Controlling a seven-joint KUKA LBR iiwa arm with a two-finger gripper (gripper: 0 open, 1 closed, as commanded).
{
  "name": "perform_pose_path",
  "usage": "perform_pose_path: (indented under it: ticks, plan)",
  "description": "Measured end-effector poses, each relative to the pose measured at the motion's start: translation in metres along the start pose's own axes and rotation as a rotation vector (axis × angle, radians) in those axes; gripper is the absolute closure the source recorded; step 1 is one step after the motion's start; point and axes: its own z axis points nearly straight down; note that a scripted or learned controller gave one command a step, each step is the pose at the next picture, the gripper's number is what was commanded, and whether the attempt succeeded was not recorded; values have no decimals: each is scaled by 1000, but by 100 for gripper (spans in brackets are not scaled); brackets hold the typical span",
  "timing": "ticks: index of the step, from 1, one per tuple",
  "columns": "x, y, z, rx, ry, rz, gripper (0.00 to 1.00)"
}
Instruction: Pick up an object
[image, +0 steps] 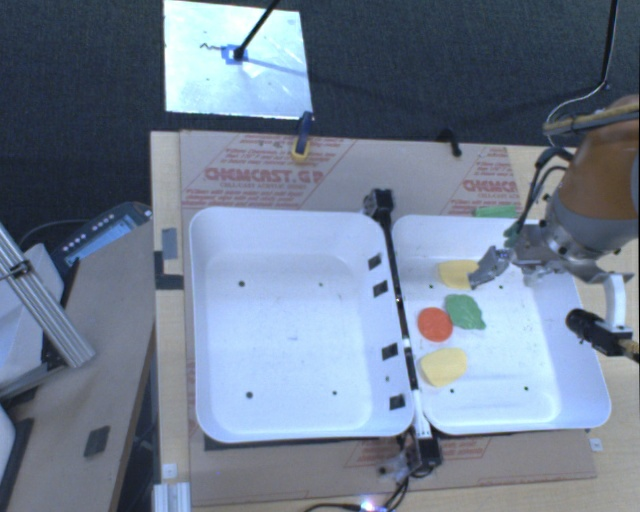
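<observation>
- Step in hand, by judgement: the approach. Claw (490, 268) poised over the right bin (560, 405), just beside the upper yellow piece (458, 272), near that piece's right edge.
- Nothing visibly between the fingers, so no object counted as picked up yet.
- State of the claw: cannot tell. Too small and too dark against the wrist to say apart or together.
- Arm (600, 190) reaching in from the right, orange band above the grey wrist, tilted down toward the middle of the right bin.
- Task's things, all in the right bin, gathered near its left wall: upper yellow piece closest to the claw; green piece (466, 313) below it; orange disc (434, 324) touching or just beside the green piece on its left; lower yellow piece (444, 366) below the disc, slightly apart.
- Next move, by judgement: shift a little leftward to centre over the upper yellow piece, drop until the fingers straddle it, close, then lift. Flat, low shapes, so likely to call for a deep descent close to the bin floor; risk of sliding off the edge or nudging the piece away.
- Alternative target: green piece, but crowded by the orange disc, so a less clean grab.
- Count: two white bins, left bin (290, 330) and right bin.
- Count of pieces: two yellow, one green, one orange; four in all.
- One arm, one claw.
</observation>
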Motion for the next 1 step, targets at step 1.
perform_pose_path:
  ticks: [1]
  plan:
    - [35, -66, 124, 8, 4, 2, 0]
